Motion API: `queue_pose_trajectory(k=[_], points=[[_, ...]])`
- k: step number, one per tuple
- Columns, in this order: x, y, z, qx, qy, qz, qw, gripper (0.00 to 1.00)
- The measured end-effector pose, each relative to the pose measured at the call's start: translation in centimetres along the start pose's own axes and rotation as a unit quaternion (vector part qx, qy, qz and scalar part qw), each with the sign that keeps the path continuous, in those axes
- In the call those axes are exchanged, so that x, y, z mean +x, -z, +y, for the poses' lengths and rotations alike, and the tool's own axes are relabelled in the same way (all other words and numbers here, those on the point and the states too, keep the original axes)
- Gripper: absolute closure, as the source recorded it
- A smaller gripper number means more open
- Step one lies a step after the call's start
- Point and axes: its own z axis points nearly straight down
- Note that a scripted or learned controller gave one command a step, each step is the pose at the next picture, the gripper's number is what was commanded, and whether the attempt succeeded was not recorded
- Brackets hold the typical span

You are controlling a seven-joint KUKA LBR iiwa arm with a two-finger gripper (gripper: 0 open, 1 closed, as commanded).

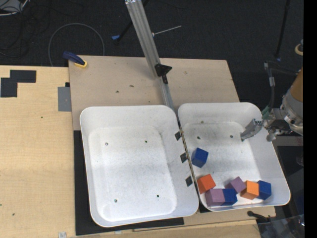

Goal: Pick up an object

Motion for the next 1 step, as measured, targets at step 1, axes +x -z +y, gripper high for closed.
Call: queue_pose_trajectory(k=[1], points=[[5.82, 6.22, -5.80, -0.002, 0.003, 0.001, 1.0000, 0.00]])
